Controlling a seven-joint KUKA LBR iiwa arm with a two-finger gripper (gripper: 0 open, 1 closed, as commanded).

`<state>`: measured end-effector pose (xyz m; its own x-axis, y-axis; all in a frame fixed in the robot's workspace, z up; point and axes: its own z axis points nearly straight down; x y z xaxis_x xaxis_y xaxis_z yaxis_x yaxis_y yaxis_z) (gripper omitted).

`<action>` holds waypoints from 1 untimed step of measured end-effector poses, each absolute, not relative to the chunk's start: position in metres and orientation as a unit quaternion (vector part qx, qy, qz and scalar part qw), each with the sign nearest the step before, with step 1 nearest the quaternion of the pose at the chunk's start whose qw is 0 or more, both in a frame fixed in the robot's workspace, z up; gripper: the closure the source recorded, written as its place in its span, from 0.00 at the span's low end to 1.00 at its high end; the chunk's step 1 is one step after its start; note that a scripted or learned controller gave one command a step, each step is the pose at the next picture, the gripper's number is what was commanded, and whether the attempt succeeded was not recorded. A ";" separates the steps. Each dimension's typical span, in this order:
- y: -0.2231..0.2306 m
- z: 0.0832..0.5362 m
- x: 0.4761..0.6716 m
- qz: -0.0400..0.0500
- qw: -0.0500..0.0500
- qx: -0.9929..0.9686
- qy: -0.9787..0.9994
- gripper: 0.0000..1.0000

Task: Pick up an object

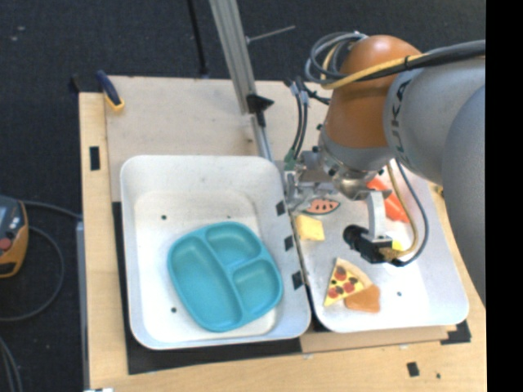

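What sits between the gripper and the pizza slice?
In the camera view, an orange oval piece right by the gripper, then a yellow block, before the pizza slice.

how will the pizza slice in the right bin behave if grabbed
The pizza slice looks like a flat toy, so probably stiff and light. Lying flat in the right bin, it shouldn't roll, though its low edges may slip.

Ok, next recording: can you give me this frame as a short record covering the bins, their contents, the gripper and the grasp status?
left bin: teal divided plate
right bin: toy pizza slice, yellow block, small orange oval piece, orange piece partly hidden by the arm
gripper: low over the right bin's left side, by the small orange oval piece
grasp: cannot be told from this view
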<state>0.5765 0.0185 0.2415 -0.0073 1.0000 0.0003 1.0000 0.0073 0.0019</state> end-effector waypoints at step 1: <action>0.062 0.240 0.598 0.001 0.000 0.705 0.710 1.00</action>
